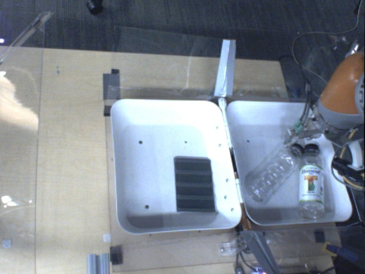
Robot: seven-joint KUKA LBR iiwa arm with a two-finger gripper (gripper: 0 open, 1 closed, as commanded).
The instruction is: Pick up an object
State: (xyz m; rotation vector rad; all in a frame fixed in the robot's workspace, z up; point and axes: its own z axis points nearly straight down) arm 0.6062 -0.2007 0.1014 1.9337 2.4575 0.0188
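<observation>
The jaws (301, 131) sit low near the right bin's (251, 114) far edge; I cannot tell their opening. 2 bottles, a clear one (269, 177) and a labelled one (311, 190), crowd its near-right half.

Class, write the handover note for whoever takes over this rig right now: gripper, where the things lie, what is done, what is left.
Gripper: low at the back of the right bin, near the neck of the clear bottle; nothing seen between its fingers.
Clear bottle: lying slantwise in the right bin.
Labelled bottle: lying beside it, nearer the bin's right wall.
Black ridged block: flat in the left bin.
Done: nothing lifted.
Left: grasp one object and raise it.
</observation>
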